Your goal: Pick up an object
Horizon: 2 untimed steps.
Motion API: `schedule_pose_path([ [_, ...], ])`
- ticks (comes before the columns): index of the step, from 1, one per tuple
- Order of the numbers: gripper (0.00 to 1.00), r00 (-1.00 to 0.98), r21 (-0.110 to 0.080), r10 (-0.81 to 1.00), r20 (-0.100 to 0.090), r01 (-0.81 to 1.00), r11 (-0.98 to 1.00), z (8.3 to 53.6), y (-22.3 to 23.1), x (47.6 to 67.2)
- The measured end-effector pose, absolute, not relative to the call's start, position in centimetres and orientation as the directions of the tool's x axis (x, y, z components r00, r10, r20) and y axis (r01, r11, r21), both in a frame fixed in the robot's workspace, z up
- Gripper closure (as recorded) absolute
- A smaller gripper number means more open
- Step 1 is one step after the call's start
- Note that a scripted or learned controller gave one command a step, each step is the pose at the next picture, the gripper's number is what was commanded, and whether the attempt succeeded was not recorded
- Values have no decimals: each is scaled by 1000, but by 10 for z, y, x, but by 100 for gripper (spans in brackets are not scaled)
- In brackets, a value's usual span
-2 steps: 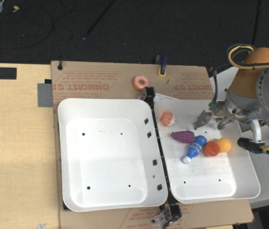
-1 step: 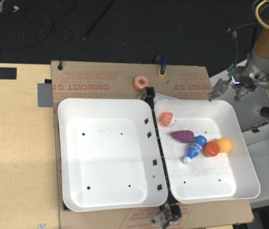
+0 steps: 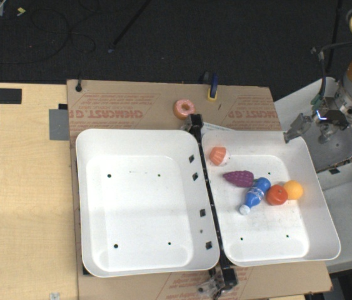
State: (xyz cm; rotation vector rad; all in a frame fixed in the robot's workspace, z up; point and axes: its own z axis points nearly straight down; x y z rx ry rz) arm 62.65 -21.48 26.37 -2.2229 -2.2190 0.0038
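Purple toy (image 3: 238,179) in right bin (image 3: 313,242), jaws (image 3: 321,122) well apart, grip state unclear

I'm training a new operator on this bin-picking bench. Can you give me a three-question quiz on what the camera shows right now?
1. True or false: the purple grapes lie in the left bin.
2. Which thing touches the yellow ball? A) the red ball B) the pink donut C) the orange and white toy
3. Fill in: the blue bottle lies between the grapes and the ___ ball.

Key:
1. False; they lie in the right bin.
2. A; the donut sits on the cardboard outside both bins, and the orange and white toy sits apart near the right bin's far left corner.
3. Red.
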Motion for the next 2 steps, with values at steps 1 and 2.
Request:
schedule_pose_path([
  [1, 0, -3, -6, 1000, 1, 1000, 3, 82, -211, 642],
  [2, 0, -7, 2, 1000, 4, 1000, 7, 176, -119, 604],
])
